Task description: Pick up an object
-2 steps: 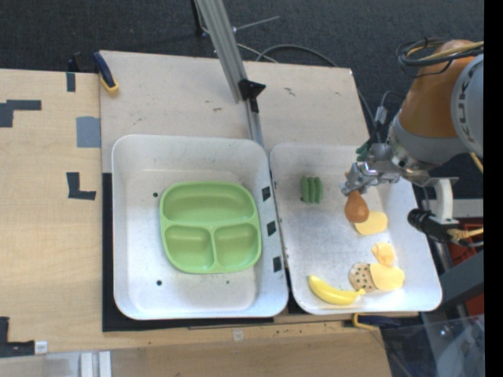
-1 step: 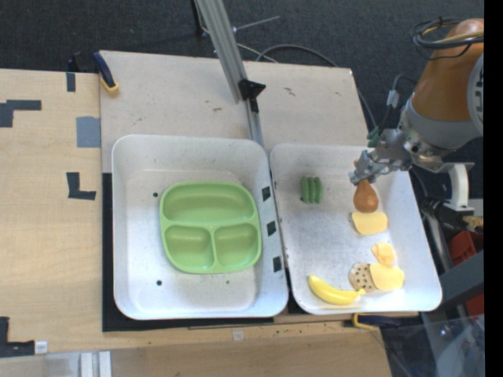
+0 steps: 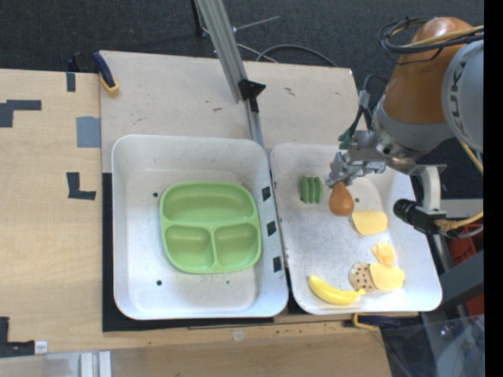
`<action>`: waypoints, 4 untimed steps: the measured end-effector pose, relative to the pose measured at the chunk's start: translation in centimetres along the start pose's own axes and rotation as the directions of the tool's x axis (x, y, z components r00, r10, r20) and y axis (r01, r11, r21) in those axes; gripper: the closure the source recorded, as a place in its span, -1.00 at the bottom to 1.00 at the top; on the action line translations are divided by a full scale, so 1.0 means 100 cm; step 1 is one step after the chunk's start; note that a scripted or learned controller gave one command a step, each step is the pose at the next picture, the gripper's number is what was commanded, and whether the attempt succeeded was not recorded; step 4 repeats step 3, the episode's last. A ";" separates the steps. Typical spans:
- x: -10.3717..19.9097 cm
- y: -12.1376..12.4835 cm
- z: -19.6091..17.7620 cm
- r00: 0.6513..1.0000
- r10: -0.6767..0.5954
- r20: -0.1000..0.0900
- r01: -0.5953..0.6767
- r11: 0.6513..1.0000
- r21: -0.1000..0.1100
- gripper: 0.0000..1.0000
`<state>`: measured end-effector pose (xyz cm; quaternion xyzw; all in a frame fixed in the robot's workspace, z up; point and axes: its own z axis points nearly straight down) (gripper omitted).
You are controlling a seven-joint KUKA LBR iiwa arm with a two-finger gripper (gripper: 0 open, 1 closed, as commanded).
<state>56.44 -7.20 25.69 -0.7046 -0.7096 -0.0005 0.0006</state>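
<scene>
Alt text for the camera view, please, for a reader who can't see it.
The arm's pincer hangs over the right bin, just above a brown pear-shaped item, beside a green item, yellow pieces and a banana. The left bin holds a green divided plate.

Evenly lit from overhead, fairly bright, no harsh hotspots. Soft short shadows under the rim of the shallow white left bin and beneath the light-green three-compartment plastic tray. Faint sheen on the glossy orange band of the grey arm. Dark carpeted floor near black, detail lost. Overall slightly soft, low resolution; small pieces in the shallow white right bin fuzzy at edges. Mild barrel bend along the pale wooden bench top.
</scene>
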 end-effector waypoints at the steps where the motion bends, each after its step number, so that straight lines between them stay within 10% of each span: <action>1: 0.051 0.003 0.012 1.000 0.001 0.000 -0.001 1.000 0.003 1.00; 3: 0.160 -0.009 0.008 1.000 -0.001 0.000 0.001 1.000 0.002 1.00; 4: 0.160 -0.009 0.008 1.000 -0.001 0.000 0.001 1.000 0.002 1.00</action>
